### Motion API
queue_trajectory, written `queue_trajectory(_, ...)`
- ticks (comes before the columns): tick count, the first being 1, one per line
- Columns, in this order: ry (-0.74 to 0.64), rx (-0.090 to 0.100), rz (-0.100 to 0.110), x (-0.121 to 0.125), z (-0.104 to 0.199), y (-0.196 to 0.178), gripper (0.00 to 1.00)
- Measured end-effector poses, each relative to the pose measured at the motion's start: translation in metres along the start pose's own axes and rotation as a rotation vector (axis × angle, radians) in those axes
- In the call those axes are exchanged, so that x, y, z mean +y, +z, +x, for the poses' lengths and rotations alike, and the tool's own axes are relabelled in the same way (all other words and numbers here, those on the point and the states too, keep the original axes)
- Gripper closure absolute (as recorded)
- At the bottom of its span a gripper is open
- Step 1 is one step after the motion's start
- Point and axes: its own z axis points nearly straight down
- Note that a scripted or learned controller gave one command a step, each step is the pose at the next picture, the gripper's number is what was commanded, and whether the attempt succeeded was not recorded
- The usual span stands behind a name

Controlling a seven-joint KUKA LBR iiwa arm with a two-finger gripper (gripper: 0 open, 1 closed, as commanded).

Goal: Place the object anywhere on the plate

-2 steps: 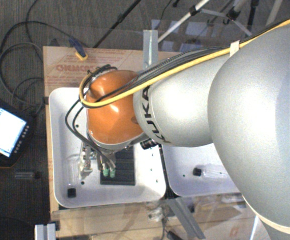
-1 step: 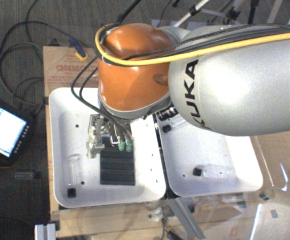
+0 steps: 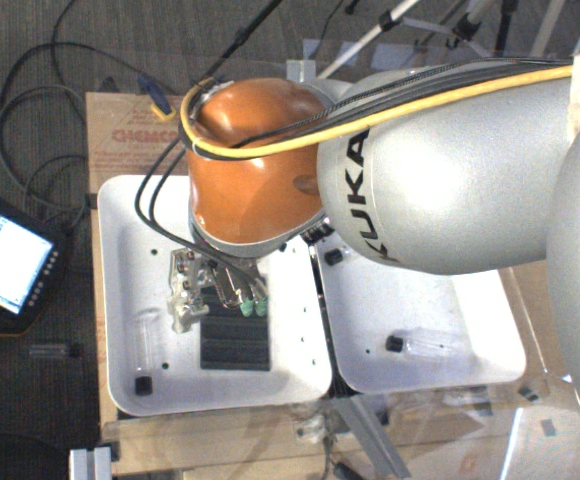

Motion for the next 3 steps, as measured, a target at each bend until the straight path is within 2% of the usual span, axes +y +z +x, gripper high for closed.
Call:
queue_trajectory(1, -0.007, -0.004, 0.001, -0.013, -0.052, -0.168, 1.0)
queue_trajectory(2, 0.158, -0.001, -0.002, -0.013, -0.061, -0.089, 1.0)
queue_trajectory(3, 0.113, 0.0, 0.0, -0.007, -0.029, -0.012, 1.0)
